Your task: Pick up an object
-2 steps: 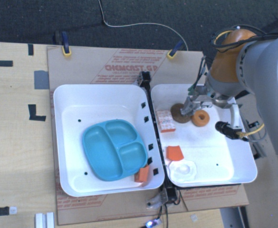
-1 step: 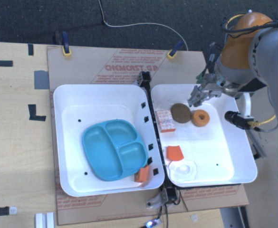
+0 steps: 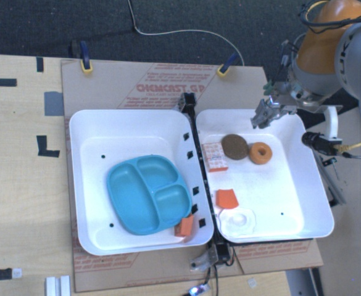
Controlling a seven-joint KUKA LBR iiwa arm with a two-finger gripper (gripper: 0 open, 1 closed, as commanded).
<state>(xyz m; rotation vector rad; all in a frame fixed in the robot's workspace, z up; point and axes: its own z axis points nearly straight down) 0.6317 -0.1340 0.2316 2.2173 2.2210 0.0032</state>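
So the donut (image 3: 260, 153) sits in the right bin (image 3: 291, 224) touching the brown cookie (image 3: 234, 146), with my jaws (image 3: 261, 116) hanging above the bin's far rim, empty, and honestly can't tell how wide they're open.

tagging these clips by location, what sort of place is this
Most likely a robotics lab test bench, not a home or kitchen. A grey and orange robot arm reaches over two white bins clamped onto cardboard, holding a blue divided tray, a doughnut and other small items. A cable trails across the dark floor.
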